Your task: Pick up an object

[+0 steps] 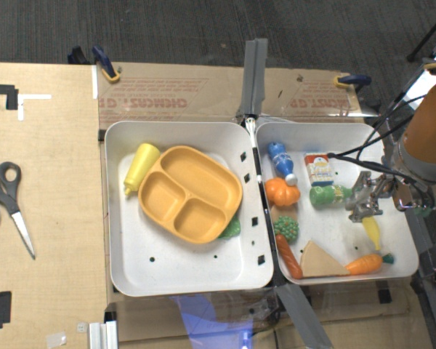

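Observation:
My gripper [363, 203] hangs over the right part of the right bin [403, 257], with the arm coming in from the right edge. Just below it lies a small yellow piece [373, 232], close to the gripper's tip; whether they touch is unclear. To the gripper's left sits a green item [324, 195] below a red and white carton [319, 169]. A carrot [365, 264] lies near the bin's front right, next to a tan wedge [318, 259].
The right bin also holds a blue bottle [280, 160], an orange round fruit [280, 193], a green knobbly piece [286, 228] and a red sausage [288, 257]. In the left bin [123, 267] lie an orange divided plate [189, 192] and a yellow bottle [139, 167]. Scissors [11, 202] rest on the bench at left.

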Robot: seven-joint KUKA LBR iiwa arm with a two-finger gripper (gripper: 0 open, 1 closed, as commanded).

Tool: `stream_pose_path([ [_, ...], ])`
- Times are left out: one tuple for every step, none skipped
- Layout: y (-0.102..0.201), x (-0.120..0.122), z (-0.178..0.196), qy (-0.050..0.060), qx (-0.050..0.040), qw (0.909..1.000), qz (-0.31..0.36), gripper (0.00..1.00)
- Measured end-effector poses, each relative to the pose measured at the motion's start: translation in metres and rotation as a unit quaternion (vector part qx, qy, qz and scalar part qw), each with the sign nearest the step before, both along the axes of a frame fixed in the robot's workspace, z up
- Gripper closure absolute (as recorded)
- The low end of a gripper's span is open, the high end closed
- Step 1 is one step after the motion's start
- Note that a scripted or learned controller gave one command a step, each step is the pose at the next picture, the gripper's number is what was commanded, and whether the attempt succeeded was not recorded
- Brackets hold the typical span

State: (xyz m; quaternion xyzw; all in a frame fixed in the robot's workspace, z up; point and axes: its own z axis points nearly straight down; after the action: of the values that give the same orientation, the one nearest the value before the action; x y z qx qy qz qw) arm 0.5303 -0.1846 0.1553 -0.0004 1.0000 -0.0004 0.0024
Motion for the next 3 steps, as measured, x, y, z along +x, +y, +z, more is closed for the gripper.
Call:
stream_pose_path([
  [0.000, 0.000, 0.000, 0.000, 0.0003, 1.0000, 0.000, 0.00],
  [0.031, 0.000, -0.063, 0.001, 0.0009, 0.9998, -0.022, 0.00],
  [-0.022, 0.077, -0.060, -0.001, -0.0002, 0.9978, 0.066, 0.00],
])
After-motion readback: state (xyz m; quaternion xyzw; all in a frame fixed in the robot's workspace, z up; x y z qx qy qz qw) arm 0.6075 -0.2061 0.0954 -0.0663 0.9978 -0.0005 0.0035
